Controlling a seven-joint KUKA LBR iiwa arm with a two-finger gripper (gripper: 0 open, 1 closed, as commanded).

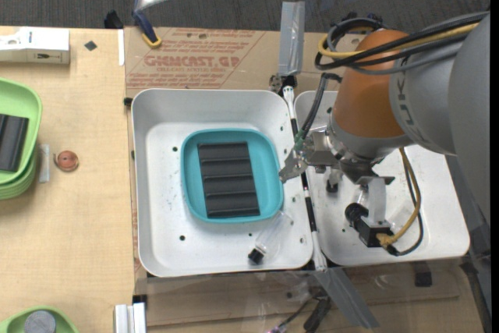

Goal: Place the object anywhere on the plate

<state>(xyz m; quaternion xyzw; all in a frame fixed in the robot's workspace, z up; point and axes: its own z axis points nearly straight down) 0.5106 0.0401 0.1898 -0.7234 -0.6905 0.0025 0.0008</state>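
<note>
Closest to the lens is the arm's orange band (374,101). It hangs over the right bin (440,246) and hides most of what you need to see. The claw (335,182) sits beneath it, just inside that bin's left wall, and you cannot tell from this view whether it is wide, narrow or carrying anything. Treat it as empty until you can see something in it.

Just across the shared walls is the left bin (156,207), with the teal plate (191,168) around its middle. A black ridged block (228,179) lies flat on the plate and covers most of its floor. If that block is the object, your work looks finished.

The likelier candidate is the small clear piece with a dark end (260,250). It lies off the plate, on the bin floor near the edge closest to you, toward the right-hand corner. For that piece, lift clear of both bin walls before you travel left. Come down square over it, since it is small, sits near the wall and may skid when nudged. Once you see it gripped, release low over the plate's bare rim or onto the block, so it cannot bounce out.
</note>
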